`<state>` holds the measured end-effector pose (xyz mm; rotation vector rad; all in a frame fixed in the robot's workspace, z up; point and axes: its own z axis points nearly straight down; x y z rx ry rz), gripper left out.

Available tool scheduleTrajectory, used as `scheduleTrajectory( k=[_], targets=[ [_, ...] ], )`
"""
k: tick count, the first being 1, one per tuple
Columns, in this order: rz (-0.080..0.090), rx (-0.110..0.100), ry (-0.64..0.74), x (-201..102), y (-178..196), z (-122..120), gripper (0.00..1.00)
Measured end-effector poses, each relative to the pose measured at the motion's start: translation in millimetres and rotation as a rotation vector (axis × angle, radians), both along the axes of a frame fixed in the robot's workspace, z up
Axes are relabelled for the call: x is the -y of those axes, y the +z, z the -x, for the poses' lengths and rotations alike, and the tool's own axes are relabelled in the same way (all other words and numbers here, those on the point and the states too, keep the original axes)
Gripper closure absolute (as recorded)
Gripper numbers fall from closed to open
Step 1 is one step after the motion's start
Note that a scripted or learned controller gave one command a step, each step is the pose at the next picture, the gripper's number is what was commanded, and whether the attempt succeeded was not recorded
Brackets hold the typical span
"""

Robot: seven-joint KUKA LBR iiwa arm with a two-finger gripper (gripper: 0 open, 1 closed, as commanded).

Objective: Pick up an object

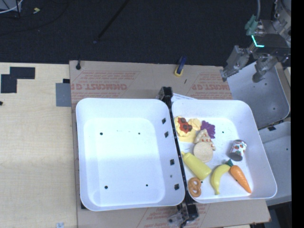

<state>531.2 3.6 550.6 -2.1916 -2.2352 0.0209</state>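
My gripper (247, 68) hangs high at the upper right, beyond the far right corner of the right bin (259, 127), its two fingers spread open with nothing between them. The right bin holds toy food: an orange carrot (240, 178), a yellow banana (217, 177), a yellow bottle (196, 165), a pretzel (194, 186), a round cracker (204, 151), a purple grape bunch (208, 127), a yellow slice with red topping (185, 127) and a small grey-and-white cupcake (238, 149).
The left bin (85, 127) lies beside the right one, joined by a black divider (168, 127). Both rest on a cardboard sheet (123, 80). A yellow-and-blue clip (179, 67) sits at the cardboard's far edge. A grey metal plate (268, 91) lies under the gripper.
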Motion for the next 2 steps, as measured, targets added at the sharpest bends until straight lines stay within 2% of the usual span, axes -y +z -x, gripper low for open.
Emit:
scheduleTrajectory(
  k=[1,2],
  targets=[
    [0.000,-0.002,0.004,0,10,-1,1.00],
    [-0.001,-0.002,-0.021,13,-225,29,1.00]
  ],
)
